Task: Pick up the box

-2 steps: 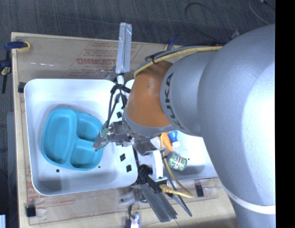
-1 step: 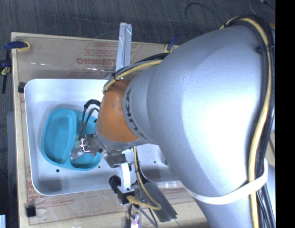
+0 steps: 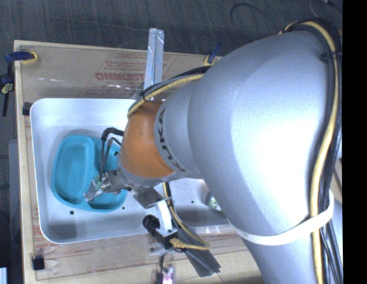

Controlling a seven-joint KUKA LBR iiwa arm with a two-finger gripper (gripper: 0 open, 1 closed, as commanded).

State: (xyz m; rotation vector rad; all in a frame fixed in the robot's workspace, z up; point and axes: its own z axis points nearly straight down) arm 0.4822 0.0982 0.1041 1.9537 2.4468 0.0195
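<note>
The hand (image 3: 99, 185) sits over a smooth, rounded teal box (image 3: 74, 164); its grip cannot be told.

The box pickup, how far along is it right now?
Done: the arm has reached into the left white bin, and the gripper is down at the edge of the teal container lying there. In hand: nothing that can be confirmed; the wrist hides much of that spot. Left: a visible grasp and the lift, since the container rests in the bin.
</note>
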